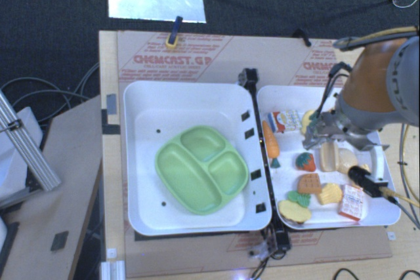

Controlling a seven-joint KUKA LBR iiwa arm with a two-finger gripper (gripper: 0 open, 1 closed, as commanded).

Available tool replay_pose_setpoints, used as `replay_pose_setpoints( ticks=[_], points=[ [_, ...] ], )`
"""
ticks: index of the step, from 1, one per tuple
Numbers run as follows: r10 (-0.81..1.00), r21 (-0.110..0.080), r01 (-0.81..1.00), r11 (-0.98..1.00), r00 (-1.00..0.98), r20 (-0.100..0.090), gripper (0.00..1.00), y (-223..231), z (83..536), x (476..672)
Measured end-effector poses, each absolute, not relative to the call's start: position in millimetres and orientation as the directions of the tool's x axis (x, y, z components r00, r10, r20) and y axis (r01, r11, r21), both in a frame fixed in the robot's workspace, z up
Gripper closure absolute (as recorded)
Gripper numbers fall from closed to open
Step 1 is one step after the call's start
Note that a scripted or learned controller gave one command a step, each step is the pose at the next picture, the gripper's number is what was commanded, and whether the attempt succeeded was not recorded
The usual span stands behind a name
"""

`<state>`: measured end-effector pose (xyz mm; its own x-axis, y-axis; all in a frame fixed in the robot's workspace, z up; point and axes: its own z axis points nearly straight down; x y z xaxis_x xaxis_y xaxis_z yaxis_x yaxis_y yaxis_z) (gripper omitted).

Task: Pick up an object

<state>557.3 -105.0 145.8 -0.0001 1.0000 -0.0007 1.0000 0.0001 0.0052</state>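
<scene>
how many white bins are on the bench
2, side by side. The left bin holds a green divided plate. The right bin holds toy food, with the arm over it.

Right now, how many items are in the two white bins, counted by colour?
Green: 2, the divided plate and a small green piece
Orange: 3, the carrot, a cracker, a small piece
Yellow: 3
Cream: 2
Red-and-white packets: 2
Total: 12

A robotics lab test cell: flat brown bench board (197, 56) stencilled "CHEMCAST GP", loose black cables (39, 85) on dark carpet, and ribbed aluminium framing (29, 144), all well left of the jaws.
</scene>
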Motion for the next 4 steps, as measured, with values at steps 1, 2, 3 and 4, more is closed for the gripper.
replay_pose_setpoints(
  ticks=[1, 2, 3, 4],
  points=[
    [1.000, 0.006, 1.000, 0.004, -0.004, -0.001, 1.00, -103.8, 190.4, 554.2],
    [1.000, 0.005, 1.000, 0.005, -0.005, -0.001, 1.00, -103.8, 226.7, 555.7],
    [1.000, 0.004, 1.000, 0.008, -0.008, 0.000, 1.00, -69.4, 219.9, 588.2],
    [1.000, 0.004, 1.000, 0.010, -0.010, 0.002, 1.00, -19.9, 216.2, 623.0]
  ],
)
